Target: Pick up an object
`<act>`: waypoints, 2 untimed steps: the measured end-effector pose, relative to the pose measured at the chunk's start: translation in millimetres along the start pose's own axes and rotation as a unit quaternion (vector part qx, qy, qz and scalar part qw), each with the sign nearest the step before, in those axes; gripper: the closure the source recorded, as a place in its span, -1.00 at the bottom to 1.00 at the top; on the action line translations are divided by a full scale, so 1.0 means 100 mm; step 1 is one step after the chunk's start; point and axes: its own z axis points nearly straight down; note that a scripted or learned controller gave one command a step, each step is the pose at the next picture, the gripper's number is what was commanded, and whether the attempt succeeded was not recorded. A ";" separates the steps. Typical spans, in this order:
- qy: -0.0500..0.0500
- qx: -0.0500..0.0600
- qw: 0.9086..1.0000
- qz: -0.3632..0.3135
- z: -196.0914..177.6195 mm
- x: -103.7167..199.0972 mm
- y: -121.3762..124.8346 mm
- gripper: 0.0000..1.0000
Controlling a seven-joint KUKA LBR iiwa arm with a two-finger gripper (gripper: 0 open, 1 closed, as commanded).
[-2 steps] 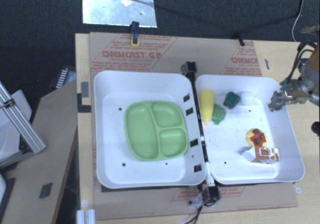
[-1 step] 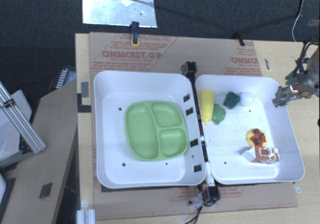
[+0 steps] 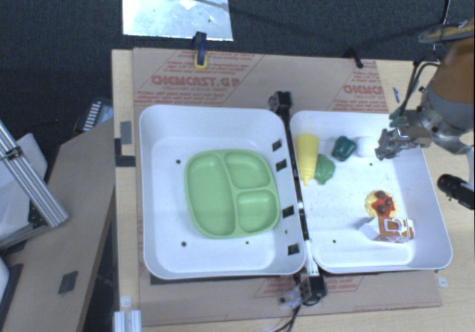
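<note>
**Gripper low at the right bin's far edge, grip unreadable**

From the overhead camera, the grey arm with its orange band [image 3: 451,78] comes in from the right, and the dark metal gripper [image 3: 387,146] hangs over the far right part of the right white bin [image 3: 427,245]. Whether it is clenched or released, I cannot tell. Just beside it to the left sits a small white ball [image 3: 366,147], then a dark green lump [image 3: 343,148], a lighter green lump [image 3: 324,169] and a yellow bottle-shaped piece [image 3: 306,157] near the divider. Nearer the camera lie a red-and-yellow object [image 3: 381,204] and an orange-printed white carton [image 3: 393,229]. The left white bin [image 3: 159,249] holds a pale green sectioned plastic tray [image 3: 230,193].
</note>
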 end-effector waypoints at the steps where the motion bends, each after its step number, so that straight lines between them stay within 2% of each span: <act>1: 0.000 0.000 1.000 0.000 0.12 0.56 0.09 1.00; 2: 0.000 0.000 1.000 0.000 0.20 1.09 0.12 1.00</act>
